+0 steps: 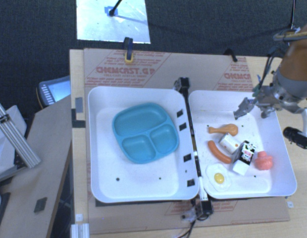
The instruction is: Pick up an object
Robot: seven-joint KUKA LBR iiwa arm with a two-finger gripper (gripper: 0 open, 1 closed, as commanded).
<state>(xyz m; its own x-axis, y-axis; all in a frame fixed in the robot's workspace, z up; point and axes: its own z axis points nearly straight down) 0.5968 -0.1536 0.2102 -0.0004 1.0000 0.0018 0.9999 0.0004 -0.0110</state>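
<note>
In the camera view we start nearest, with the egg (pixel 219 177) in the right bin (pixel 277 133), crowded by sausage (pixel 219 151), carton (pixel 242 158) and pink toy (pixel 264 160). The end effector (pixel 254 106) hovers far-side, empty; its spread we cannot tell. We fear a pinch there nudging neighbours or slipping.

Blue plate (pixel 145 132) — pink toy (pixel 264 160) (white bins (pixel 104 182)), orange sausage (pixel 219 151).

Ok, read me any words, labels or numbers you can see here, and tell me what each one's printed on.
"CHEMCAST GP", red, on the brown board under the bins, by the left bin.
The same red print repeats by the right bin, too partial to read.
Black-and-white carton: markings too small to read.
</note>
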